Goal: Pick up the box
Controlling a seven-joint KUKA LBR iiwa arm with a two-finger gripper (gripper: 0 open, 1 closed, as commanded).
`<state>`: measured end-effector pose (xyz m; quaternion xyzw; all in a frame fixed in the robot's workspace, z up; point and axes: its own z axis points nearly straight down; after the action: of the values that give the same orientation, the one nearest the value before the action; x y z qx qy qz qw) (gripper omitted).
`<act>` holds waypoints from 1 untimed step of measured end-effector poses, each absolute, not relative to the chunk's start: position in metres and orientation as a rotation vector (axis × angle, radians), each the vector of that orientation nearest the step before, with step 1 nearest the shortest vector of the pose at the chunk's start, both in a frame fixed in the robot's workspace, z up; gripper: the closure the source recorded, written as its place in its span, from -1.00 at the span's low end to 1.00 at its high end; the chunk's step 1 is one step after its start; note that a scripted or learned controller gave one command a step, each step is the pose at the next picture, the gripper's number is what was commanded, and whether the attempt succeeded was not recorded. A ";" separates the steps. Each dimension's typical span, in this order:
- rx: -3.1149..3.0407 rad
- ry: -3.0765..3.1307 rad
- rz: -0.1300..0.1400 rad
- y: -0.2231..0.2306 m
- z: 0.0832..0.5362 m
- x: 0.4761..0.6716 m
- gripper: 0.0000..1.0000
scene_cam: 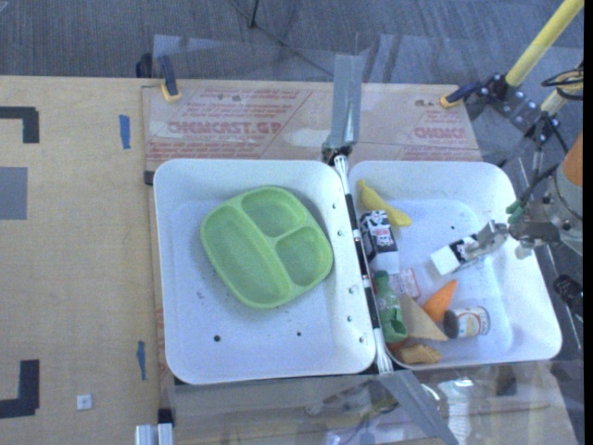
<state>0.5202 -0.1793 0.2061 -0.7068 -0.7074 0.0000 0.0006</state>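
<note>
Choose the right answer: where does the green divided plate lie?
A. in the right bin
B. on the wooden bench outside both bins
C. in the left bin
C: the green divided plate lies flat inside the left bin, while the right bin holds the small items.

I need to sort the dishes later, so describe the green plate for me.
The green plate is a light green divided tray, seemingly plastic, with rounded corners and three compartments: a long one on its left, two smaller ones on its right. It lies flat, slightly turned, near the middle of the left bin, touching nothing else.
</note>
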 end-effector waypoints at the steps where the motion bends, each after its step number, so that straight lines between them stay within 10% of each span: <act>1: -2.239 -2.215 -0.006 -0.137 0.097 0.538 -1.00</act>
<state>0.5376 -0.1369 0.0967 -0.7109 -0.7032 -0.0019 -0.0042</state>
